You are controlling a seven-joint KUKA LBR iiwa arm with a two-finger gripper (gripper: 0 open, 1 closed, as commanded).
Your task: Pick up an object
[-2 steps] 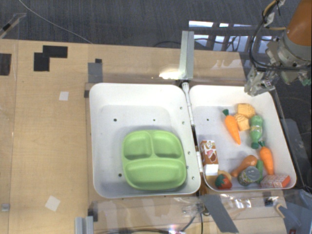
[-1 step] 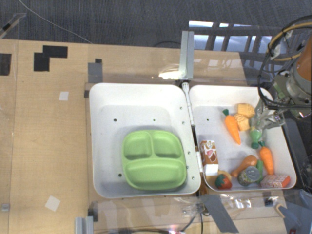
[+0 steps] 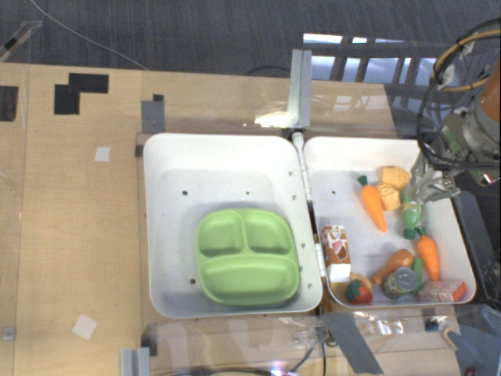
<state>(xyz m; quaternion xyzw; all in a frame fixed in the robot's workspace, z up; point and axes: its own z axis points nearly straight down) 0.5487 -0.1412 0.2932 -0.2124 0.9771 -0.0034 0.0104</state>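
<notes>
A pale wooden bench [image 3: 70, 233] is seen from above at a slant. 2 shallow white bins are set directly on it, side by side and touching along a shared edge: the left bin [image 3: 168, 171] and the right bin [image 3: 344, 159]. Black squares [image 3: 81, 90] are marked on the bench top near its far left corner, and 2 small pale patches [image 3: 102, 154] are seen further forward. A grey upright post [image 3: 300, 88] is mounted behind the bins, where they meet.
</notes>
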